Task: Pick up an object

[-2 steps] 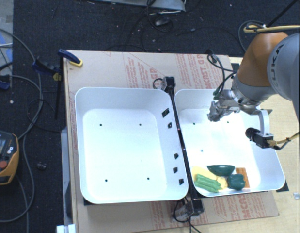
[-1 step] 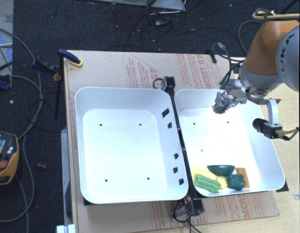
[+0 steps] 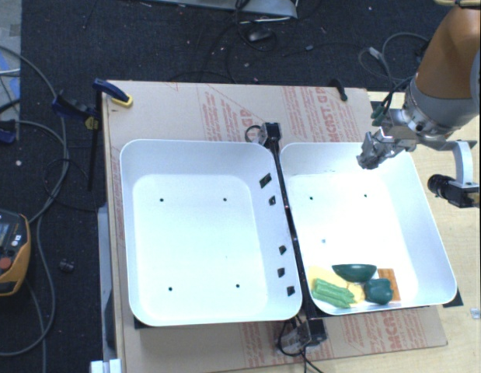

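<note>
The arm reached in from the right, its orange band [image 3: 450,49] high at the frame's edge, and the hand [image 3: 370,157] hung over the far rim of the right bin [image 3: 426,208]. Nothing lay between its tips, though whether they were spread or closed could not be told at this size.

The objects sat well apart from the hand, clustered in the near corner of the same bin. A dark green bowl-shaped piece [image 3: 354,271] lay at the top of the group. Just below it to the left lay a light green ridged piece [image 3: 333,293], resting on a pale yellow piece [image 3: 321,276]. A teal lump [image 3: 378,291] sat just right of the ridged piece, touching an orange block [image 3: 391,278] behind it.

The left bin [image 3: 147,208] stood beside the right one on the cardboard-covered bench [image 3: 224,107].
</note>
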`<action>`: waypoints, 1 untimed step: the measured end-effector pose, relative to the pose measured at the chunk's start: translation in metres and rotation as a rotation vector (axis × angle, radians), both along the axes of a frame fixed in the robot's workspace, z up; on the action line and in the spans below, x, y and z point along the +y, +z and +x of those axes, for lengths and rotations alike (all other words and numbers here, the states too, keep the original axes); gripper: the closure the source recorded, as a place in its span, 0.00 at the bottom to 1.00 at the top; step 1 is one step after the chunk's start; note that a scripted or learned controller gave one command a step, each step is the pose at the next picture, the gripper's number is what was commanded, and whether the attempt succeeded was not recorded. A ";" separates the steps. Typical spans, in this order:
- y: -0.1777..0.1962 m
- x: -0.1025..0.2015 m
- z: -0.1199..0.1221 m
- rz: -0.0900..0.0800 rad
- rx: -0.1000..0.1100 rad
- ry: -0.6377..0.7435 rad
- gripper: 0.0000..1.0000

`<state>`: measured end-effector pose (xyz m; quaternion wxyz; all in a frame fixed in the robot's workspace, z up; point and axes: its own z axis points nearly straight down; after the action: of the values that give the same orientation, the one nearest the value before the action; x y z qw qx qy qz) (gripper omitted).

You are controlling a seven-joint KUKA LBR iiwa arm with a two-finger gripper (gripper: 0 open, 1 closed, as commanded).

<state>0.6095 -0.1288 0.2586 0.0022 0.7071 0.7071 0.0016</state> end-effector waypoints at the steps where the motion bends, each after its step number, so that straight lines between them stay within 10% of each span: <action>1: 0.015 0.000 0.000 0.001 0.004 0.000 1.00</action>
<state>0.6097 -0.1288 0.2732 0.0004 0.7071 0.7071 0.0003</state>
